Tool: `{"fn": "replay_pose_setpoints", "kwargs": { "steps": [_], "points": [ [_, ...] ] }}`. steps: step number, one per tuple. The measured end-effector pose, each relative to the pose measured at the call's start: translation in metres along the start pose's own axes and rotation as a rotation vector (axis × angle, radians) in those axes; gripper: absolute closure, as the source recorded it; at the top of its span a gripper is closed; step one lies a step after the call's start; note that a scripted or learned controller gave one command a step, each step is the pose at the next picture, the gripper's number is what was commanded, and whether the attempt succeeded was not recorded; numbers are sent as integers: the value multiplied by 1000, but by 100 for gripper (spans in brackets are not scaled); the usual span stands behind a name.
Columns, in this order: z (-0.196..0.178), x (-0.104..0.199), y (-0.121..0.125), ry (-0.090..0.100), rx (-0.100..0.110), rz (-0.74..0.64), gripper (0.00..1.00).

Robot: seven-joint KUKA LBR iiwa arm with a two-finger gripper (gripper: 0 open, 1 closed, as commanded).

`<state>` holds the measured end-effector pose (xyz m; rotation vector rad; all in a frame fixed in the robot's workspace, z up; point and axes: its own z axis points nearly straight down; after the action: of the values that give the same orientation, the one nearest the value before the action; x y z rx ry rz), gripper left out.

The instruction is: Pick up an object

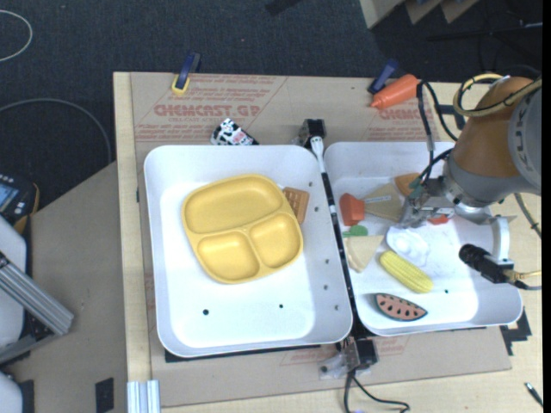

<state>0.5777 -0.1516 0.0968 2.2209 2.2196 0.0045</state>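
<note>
**A:** Where is the gripper (413,211)?

**B:** Low in the right bin (482,312), above its middle — whether it is open or closed, I cannot tell.

**A:** What lies around it?

**B:** A toy corn cob (405,271) just below, a watermelon slice (399,306) nearer the front, and a red piece (351,208) to its left.

**A:** And the left bin (245,329)?

**B:** It holds a yellow divided plate (242,227) — a waffle-like piece (296,202) touches the plate's right edge.

The desk (258,97) carries two white bins side by side. The left bin (250,317) touches the right bin (482,304).
</note>
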Motion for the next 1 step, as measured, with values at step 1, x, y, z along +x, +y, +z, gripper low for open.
{"fn": "replay_pose_setpoints", "kwargs": {
  "steps": [1],
  "points": [
    [-44,5,2,-3,-3,-2,100]
  ]
}}
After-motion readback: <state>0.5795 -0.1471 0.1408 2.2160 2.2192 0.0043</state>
